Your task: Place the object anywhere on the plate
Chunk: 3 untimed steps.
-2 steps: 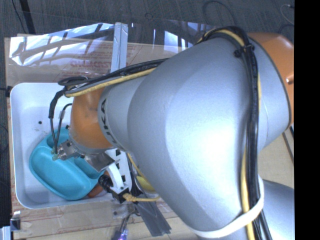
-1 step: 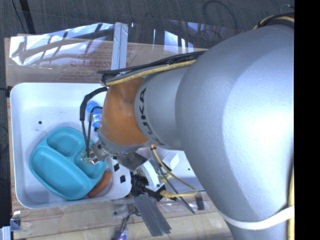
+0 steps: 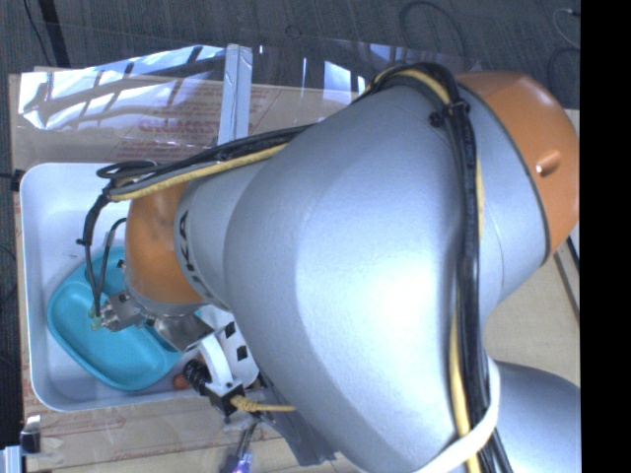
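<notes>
While the arm (image 3: 394, 264) covers most of the bench, camera view: you can read the left bin (image 3: 44, 225) best.
plate (image 3: 84, 338): blue, in that bin's near half, partly under the arm.
gripper (image 3: 106, 315): low over the plate's middle; you cannot tell whether it is open or closed.
object: perhaps the small orange-brown bit (image 3: 178, 382) at the plate's right rim, mostly hidden.
key relation: that bit lies to the right of the gripper in this view, just off the plate; its long axis is hidden.

grey arm (image 3: 375, 264), orange bands (image 3: 148, 254), yellow cable (image 3: 197, 170)
</notes>
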Each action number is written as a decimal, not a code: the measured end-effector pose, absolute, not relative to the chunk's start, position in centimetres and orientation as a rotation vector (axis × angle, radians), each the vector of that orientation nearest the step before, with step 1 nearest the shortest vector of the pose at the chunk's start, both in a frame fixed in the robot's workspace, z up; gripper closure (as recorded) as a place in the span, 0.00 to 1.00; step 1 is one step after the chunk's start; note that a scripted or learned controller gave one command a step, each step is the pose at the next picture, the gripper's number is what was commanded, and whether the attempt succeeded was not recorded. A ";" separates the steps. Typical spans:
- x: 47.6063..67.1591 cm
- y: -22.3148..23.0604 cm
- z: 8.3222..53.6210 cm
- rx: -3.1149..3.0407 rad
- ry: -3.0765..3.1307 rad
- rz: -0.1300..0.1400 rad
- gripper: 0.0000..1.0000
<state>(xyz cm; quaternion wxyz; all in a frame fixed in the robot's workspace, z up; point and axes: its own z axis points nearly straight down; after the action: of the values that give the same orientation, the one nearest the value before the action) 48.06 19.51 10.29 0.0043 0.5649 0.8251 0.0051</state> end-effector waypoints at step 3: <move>59.2 15.0 16.0 1.779 2.592 -0.003 1.00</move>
<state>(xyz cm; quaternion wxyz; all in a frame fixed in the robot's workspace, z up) 59.23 15.04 15.98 -0.0013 0.5659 0.8245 -0.0010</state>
